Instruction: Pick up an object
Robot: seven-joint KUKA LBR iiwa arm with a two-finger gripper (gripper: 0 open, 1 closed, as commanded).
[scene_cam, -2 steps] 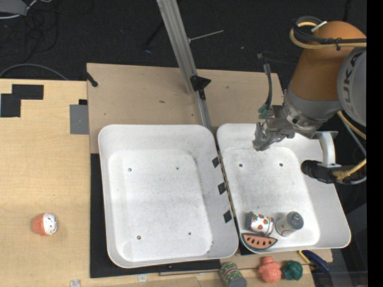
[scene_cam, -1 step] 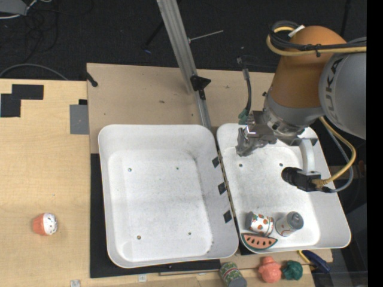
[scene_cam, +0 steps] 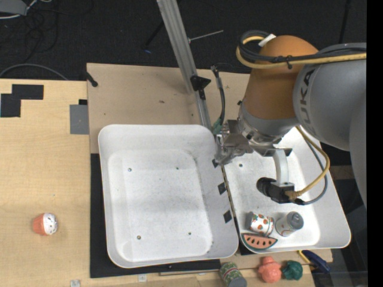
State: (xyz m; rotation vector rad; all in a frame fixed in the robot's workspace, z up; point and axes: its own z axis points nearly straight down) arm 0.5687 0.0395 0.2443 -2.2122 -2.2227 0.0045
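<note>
Although the arm [scene_cam: 275,94] hangs over the right bin [scene_cam: 332,226], near its left wall, whether the jaws are clenched I cannot tell.

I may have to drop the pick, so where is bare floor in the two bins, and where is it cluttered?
The left bin is bare wall to wall. The right bin is crowded at its near corner: a red-and-white toy, a grey round object and a watermelon slice sit close together. The gripper hangs over its far end by the divider.
</note>
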